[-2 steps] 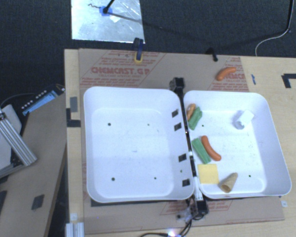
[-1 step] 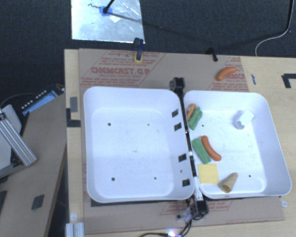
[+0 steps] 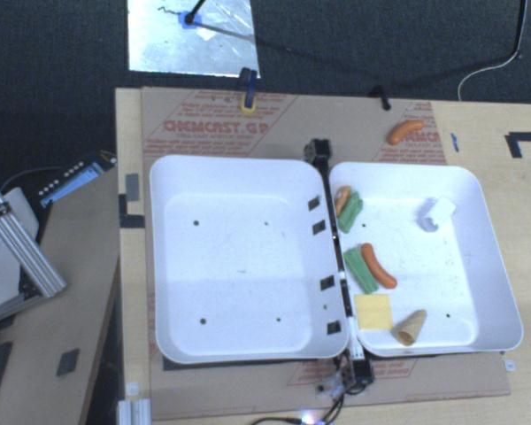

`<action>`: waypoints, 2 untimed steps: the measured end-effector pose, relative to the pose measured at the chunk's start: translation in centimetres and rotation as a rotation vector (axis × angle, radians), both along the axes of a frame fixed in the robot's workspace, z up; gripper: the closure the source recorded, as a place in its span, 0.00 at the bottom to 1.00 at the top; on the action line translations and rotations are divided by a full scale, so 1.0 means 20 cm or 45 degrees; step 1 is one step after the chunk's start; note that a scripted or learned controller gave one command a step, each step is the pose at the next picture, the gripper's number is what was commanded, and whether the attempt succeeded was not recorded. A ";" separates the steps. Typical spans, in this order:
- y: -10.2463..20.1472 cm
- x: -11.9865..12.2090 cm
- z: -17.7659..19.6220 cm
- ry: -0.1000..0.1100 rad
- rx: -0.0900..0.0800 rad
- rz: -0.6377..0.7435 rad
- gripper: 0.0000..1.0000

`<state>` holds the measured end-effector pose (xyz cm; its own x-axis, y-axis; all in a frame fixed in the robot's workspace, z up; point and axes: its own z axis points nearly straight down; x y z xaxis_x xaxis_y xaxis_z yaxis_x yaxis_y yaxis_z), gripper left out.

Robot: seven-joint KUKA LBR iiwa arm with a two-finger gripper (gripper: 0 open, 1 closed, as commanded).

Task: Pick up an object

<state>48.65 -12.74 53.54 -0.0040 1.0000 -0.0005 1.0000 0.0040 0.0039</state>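
In the right bin (image 3: 491, 264), from near to far, we see a tan cone (image 3: 411, 327) at 6 o'clock, a yellow square (image 3: 373, 311), a green and orange pair (image 3: 370, 267), and a white piece (image 3: 436, 212) at 1 o'clock. Beyond the bin lies an orange sausage (image 3: 405, 132). The gripper's state we cannot tell.

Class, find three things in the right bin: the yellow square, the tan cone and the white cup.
yellow square (image 3: 373, 311), camera view, middle of its flat face
tan cone (image 3: 411, 327), camera view, middle of its body
white cup (image 3: 436, 212), camera view, its side
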 end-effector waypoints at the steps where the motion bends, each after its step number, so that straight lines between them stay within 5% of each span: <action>1: 0.08 0.00 0.00 0.001 0.000 0.000 1.00; 2: 0.15 0.00 0.00 0.001 0.000 0.000 1.00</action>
<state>48.69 -9.79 53.54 -0.0043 1.0000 -0.0002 1.0000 0.0043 0.0034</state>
